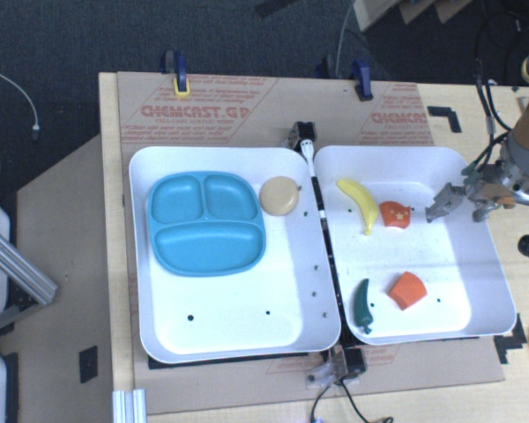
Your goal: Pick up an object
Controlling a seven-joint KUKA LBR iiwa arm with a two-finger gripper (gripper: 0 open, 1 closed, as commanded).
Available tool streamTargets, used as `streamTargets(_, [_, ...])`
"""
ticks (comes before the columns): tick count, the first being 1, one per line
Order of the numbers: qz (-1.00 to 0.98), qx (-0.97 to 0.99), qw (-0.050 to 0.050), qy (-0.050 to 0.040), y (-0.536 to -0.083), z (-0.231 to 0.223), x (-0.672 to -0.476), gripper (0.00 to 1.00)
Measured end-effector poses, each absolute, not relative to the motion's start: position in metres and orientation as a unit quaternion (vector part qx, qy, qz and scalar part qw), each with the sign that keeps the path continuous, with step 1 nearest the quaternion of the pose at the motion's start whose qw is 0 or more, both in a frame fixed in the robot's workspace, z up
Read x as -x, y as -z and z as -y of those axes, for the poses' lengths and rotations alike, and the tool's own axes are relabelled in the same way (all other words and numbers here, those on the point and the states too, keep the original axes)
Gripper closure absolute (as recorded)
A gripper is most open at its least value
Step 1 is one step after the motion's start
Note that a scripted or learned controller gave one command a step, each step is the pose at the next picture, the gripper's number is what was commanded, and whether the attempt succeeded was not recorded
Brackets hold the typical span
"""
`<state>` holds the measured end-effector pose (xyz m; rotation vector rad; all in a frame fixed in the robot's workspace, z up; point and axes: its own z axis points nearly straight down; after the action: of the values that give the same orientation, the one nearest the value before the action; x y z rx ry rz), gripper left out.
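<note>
claw [463,203] beside strawberry [395,214], banana [360,204]

Left bin [159,324]: divided plate [207,223] at 10 o'clock, round item [279,196] touching its 3 o'clock edge | Right bin [476,311]: banana [360,204] at 10 o'clock, pepper [361,305] at 7 o'clock

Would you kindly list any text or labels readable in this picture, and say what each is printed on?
"CHEMCAST GP", in red letters on the brown board under the bins, left part, readable but faint.
A second red print of the same kind on the board's right part, too blurred to read for certain.
The bins, tray and toys bear no readable text.
</note>
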<state>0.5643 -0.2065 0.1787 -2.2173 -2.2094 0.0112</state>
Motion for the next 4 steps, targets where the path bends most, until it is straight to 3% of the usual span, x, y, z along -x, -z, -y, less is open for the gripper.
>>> streamTargets(1, [0.707, 0.707, 0.0, -0.0001, -0.186, 0.206, -0.568, 0.0])
streamTargets(3, [0.707, 0.707, 0.003, -0.0014, -0.089, 0.203, -0.563, 0.0])
streamTargets(4, [0.707, 0.707, -0.001, 0.0002, -0.104, 0.204, -0.565, 1.0])
